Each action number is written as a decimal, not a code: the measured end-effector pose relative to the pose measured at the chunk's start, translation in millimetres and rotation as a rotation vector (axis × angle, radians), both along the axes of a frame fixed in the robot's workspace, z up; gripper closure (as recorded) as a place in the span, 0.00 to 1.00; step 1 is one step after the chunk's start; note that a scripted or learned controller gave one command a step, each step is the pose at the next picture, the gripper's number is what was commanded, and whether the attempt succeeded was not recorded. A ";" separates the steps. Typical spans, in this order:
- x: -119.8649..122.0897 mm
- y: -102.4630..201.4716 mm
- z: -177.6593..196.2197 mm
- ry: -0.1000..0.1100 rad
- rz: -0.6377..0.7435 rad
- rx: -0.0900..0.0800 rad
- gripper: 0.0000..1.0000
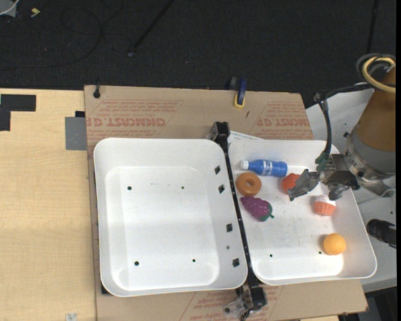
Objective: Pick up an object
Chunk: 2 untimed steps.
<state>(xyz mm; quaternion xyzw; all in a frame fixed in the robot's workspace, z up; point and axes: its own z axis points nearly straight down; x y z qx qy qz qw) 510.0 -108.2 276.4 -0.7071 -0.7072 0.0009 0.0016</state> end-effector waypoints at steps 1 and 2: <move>35.1 2.2 -159.7 0.013 0.001 0.002 0.00; 100.9 19.6 -191.3 -0.002 0.003 0.000 0.00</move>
